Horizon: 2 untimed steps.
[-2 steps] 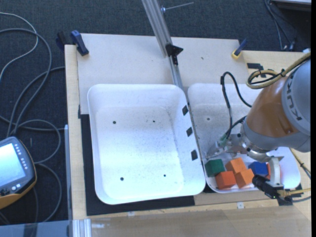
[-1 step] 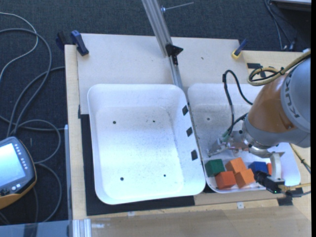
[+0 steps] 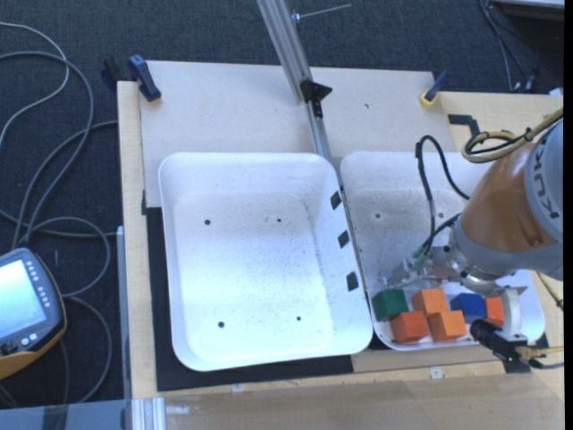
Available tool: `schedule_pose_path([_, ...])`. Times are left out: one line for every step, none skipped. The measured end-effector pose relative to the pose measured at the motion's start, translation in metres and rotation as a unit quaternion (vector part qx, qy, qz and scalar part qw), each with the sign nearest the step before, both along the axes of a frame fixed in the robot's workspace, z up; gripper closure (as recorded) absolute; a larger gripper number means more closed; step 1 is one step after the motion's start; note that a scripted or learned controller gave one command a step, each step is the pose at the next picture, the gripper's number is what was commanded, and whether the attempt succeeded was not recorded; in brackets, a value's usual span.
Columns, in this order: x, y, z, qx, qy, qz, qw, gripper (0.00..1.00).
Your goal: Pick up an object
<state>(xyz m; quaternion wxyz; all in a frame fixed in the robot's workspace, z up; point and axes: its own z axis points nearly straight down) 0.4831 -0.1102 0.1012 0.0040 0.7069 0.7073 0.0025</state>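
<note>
A cluster of small blocks lies in the near corner of the right-hand white bin (image 3: 385, 204), close against its front rim. A dark green block (image 3: 389, 305) sits leftmost. Just beside it are three orange blocks: one nearest the rim (image 3: 410, 327), one behind it (image 3: 432, 300), and one to the right (image 3: 448, 325). A blue block (image 3: 468, 305) lies next, partly hidden under the arm.

One fixed camera looks down at a slant from above the desk (image 3: 233, 106), far enough back to take in both white bins: the left bin (image 3: 255, 258) and the right bin (image 3: 385, 204). The arm (image 3: 510, 213) enters from the view's right.
</note>
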Motion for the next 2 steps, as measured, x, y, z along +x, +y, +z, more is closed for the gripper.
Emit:
schedule_pose_path([0.01, -0.05, -0.002, -0.0006, 0.003, -0.002, 1.0, 0.0])
schedule_pose_path([0.011, 0.001, 0.113, 0.001, 0.0, 0.002, 1.0, 0.0])
